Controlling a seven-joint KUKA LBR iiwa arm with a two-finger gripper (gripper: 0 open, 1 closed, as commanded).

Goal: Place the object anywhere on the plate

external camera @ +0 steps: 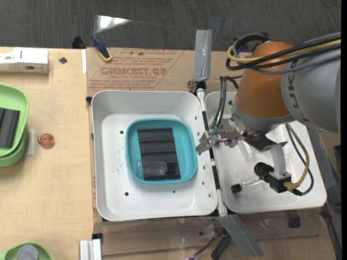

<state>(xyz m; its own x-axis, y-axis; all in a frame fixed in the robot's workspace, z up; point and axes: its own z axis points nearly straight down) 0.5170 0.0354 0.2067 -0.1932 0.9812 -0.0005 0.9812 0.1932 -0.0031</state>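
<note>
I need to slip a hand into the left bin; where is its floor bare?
Bare floor rings the teal plate in the left bin, widest along the near and left walls. The right bin is crowded under the arm.

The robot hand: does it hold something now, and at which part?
It cannot be told. The hand sits at the rim between the two shallow white bins, under the orange wrist band; nothing visible between its tips.

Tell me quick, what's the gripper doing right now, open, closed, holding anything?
Gripper: at the divide between the two bins, beside the teal plate; open or closed cannot be told, and nothing visibly held.
</note>
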